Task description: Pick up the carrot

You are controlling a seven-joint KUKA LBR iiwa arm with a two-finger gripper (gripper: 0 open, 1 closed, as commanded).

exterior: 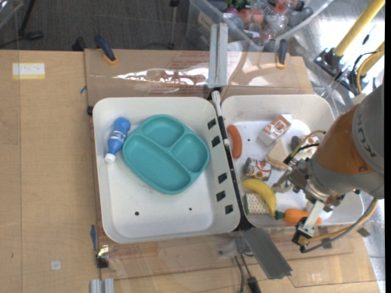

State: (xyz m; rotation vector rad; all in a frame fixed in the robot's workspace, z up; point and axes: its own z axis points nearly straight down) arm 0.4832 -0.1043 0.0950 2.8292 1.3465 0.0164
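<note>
Grey arm (371, 127) with a wide orange band (342, 145) and black cables at the wrist

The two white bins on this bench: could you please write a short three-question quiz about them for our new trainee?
1. True or false: the blue bottle lies inside the teal plate.
2. Which bin holds the carrot? A) left bin B) right bin
3. Fill in: the yellow fruit beside the carrot is a ______.

Key:
1. False; the bottle lies on the bin floor to the left of the plate.
2. B; the carrot lies near the front edge, under the arm.
3. banana
</note>
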